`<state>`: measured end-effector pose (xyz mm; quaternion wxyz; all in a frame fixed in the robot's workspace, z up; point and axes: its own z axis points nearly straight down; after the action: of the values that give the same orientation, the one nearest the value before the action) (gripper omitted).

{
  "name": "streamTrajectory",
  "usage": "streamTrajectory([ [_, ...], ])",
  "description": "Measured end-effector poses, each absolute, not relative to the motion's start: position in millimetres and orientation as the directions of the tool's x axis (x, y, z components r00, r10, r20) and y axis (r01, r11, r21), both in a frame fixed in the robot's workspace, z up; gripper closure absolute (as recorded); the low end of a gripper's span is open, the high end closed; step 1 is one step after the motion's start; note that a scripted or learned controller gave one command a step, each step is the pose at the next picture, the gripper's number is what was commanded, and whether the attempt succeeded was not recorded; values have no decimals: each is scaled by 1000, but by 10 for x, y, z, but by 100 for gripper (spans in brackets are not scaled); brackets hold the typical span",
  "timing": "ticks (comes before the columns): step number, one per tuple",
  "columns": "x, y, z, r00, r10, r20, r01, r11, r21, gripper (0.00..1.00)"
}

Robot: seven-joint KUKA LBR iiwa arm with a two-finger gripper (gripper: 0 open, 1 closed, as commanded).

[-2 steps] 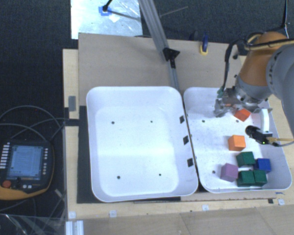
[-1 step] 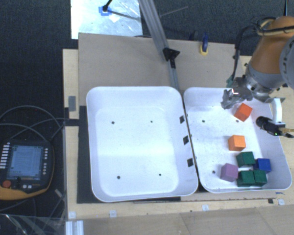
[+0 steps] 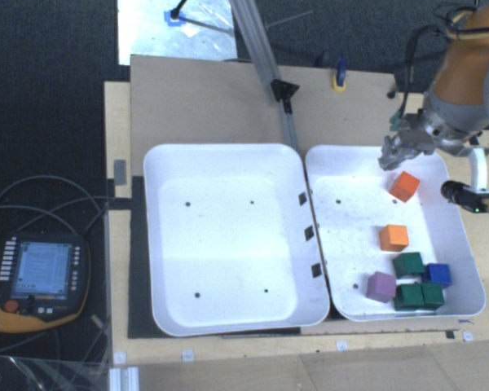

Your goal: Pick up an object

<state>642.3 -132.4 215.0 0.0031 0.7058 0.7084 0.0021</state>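
Two white bins sit side by side on the worktop (image 3: 204,104). The left bin (image 3: 228,235) has a bare floor. The right bin (image 3: 350,218) holds a purple cube (image 3: 381,286), two orange cubes (image 3: 394,237) (image 3: 404,186), green blocks (image 3: 407,265) and a blue cube (image 3: 438,274), clustered toward its near right corner. The tool (image 3: 397,155) hangs just above the upper orange cube; whether it is wide or narrow cannot be told.
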Motion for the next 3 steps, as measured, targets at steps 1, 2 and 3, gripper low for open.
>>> streamTrajectory([
  [1,6488,-1276,2783,-6,1000,-2,1000,6,10,100],
  [2,6314,-698,2731,-10,1000,2,1000,10,1,100],
  [3,6055,-330,2652,-8,1000,2,1000,8,0,100],
])
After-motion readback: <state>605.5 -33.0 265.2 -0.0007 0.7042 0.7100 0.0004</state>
